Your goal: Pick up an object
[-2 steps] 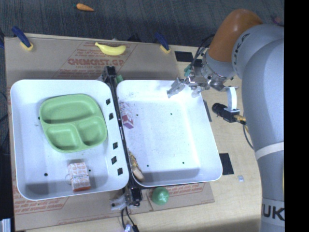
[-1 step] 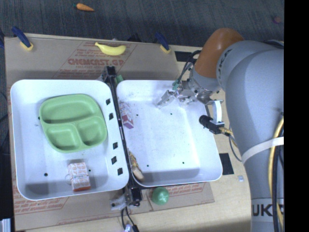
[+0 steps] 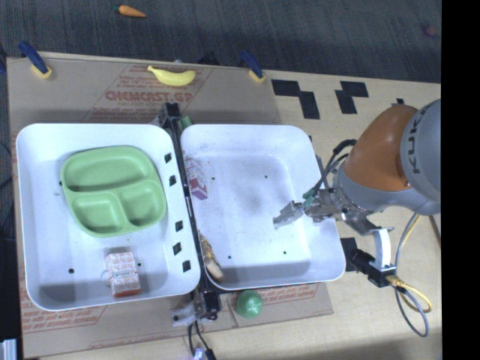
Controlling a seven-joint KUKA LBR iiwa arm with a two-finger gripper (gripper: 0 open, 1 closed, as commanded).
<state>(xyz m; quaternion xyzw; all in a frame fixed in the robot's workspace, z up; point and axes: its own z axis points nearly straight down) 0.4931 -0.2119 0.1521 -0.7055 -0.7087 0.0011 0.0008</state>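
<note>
grey metal pincer (image 3: pixel 287 214) hangs low over the right bin (image 3: pixel 247 137), near its right wall; whether it is open or closed i cannot tell. the nearest object, a small red-and-white packet (image 3: pixel 196 180), lies well to its left against the bin's left wall, long axis along that wall. the bare floor between offers no obstacle. the left bin (image 3: pixel 30 201) holds a green divided tray (image 3: pixel 112 190) and a carton (image 3: pixel 122 272).

Both white bins (image 3: pixel 247 145) look like smooth, slightly glossy plastic, same deal with the matt green divided tray (image 3: pixel 112 190), sitting on printed brown cardboard (image 3: pixel 135 88), while the small carton (image 3: pixel 122 271) looks like paper and the gripper (image 3: pixel 289 214) like dull grey metal.
</note>
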